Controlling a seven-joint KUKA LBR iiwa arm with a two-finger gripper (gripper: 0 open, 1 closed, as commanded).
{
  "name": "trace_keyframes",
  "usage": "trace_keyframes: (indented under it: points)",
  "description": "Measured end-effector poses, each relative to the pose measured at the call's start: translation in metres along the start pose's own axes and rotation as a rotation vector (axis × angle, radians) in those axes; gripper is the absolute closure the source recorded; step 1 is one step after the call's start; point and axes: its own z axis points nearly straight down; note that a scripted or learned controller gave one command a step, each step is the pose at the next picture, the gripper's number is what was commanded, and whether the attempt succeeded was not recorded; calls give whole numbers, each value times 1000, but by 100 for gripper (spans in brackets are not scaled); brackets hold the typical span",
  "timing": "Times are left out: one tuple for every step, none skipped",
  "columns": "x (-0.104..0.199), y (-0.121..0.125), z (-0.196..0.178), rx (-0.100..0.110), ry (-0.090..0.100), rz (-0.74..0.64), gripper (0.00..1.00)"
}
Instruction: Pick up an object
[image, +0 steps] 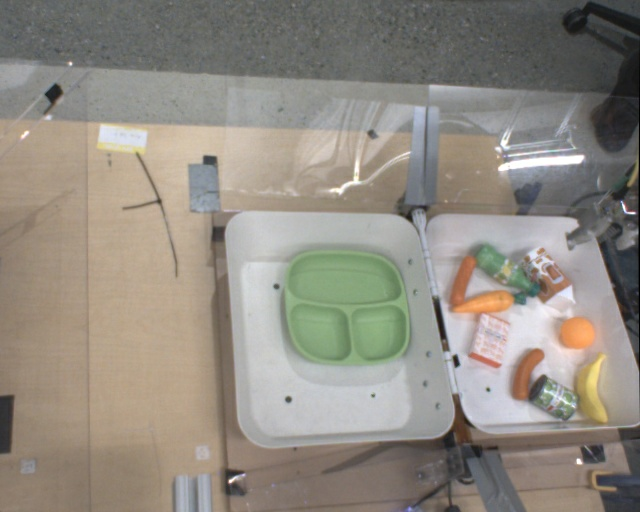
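Gripper (612, 222) sits at the right bin's (440, 300) far right edge, above the orange (577, 333); I can't tell its state from here.

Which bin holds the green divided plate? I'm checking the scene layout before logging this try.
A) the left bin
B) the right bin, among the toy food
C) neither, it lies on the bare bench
A: the green divided plate lies alone in the left bin, while the right bin holds the toy food such as the carrot and the banana.
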Motion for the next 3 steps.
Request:
trace_keyframes:
  points:
    - [64,3,117,-22,-7,-162,0]
    - [62,6,102,-31,-13,-162,100]
    - [62,5,103,-30,-12,-161,0]
